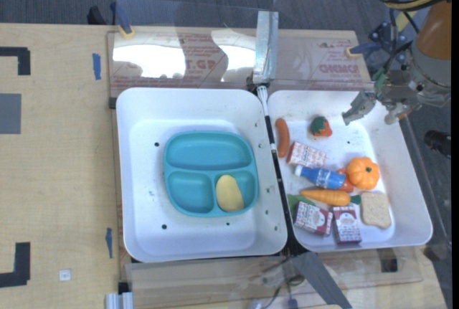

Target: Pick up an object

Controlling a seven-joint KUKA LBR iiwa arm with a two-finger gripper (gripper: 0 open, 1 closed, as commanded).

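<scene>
Currently: approach stage.
Gripper (pixel 374 109): two-finger, spread wide, holding nothing, above right white bin (pixel 419 207).
Reason: likely lining up on small red-and-green strawberry toy (pixel 320 127).

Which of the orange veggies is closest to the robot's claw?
The round orange pumpkin. It sits below the gripper in the right bin, while the long carrot lies farther down, under the blue bottle.

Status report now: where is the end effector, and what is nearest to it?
End effector open, holding nothing, above right bin far corner. Nearest: strawberry. Nothing blocking it.
</scene>
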